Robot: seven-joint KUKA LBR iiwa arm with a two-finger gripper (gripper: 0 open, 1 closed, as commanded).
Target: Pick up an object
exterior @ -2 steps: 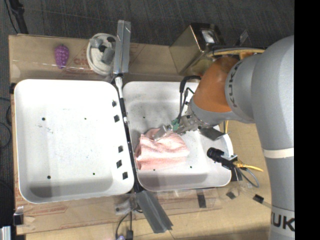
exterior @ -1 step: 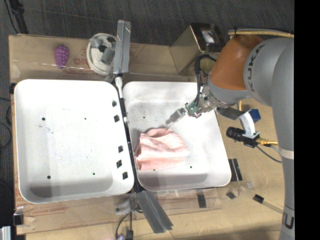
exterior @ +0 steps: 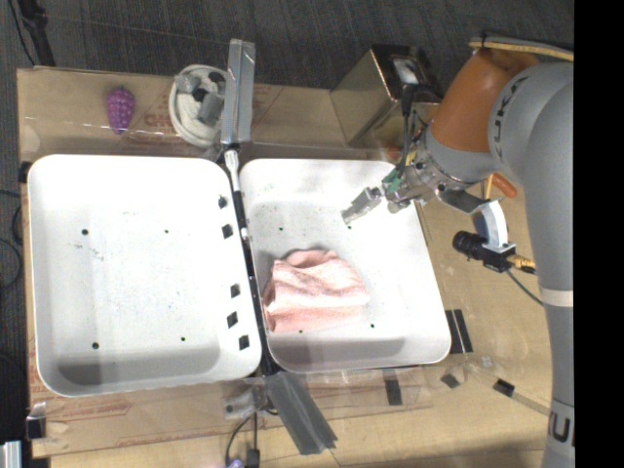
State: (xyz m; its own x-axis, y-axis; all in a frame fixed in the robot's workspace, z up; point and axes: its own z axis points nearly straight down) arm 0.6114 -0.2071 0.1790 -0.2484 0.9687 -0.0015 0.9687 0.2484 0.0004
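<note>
You see the crumpled pink cloth (exterior: pixel 314 288) lying in the right shallow white bin (exterior: pixel 409 300), toward its front-left corner, close to the divider. The two-finger gripper (exterior: pixel 363 204) hangs over that bin's far right part, well apart from the cloth; whether its fingers are spread or closed, you cannot tell.

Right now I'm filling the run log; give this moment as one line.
pincer: over right bin, holds nothing | pink cloth: crumpled in right bin, apart from pincer | pick: not done
</note>
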